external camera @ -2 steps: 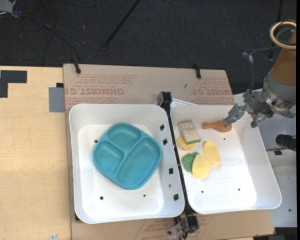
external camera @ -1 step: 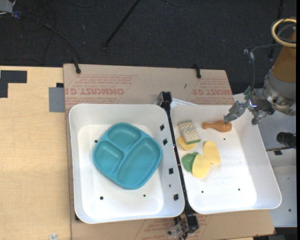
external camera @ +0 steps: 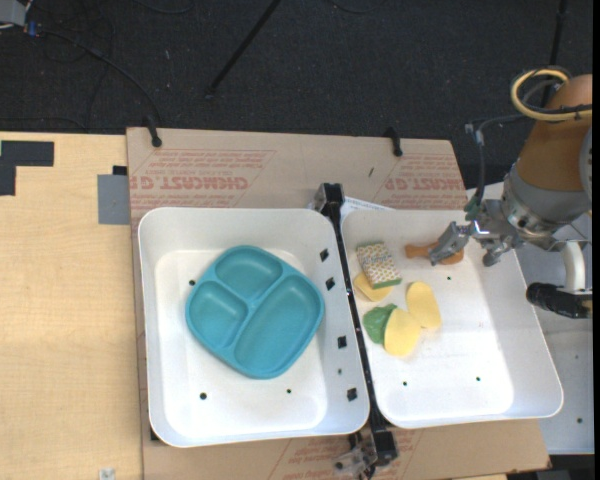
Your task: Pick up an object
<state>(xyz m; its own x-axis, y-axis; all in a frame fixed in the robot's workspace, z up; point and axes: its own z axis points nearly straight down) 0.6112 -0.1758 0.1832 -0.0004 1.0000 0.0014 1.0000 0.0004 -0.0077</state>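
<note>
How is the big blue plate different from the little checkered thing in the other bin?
The blue plate is much bigger than the checkered block. The plate is one plain teal colour with three compartments; the block is patterned and has none. The plate lies alone in the left bin; the block sits among yellow and green pieces in the right bin. Both rest flat.

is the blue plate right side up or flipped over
Right side up: the plate in the left bin shows its three sunken compartments facing the camera, with nothing in them.
</note>
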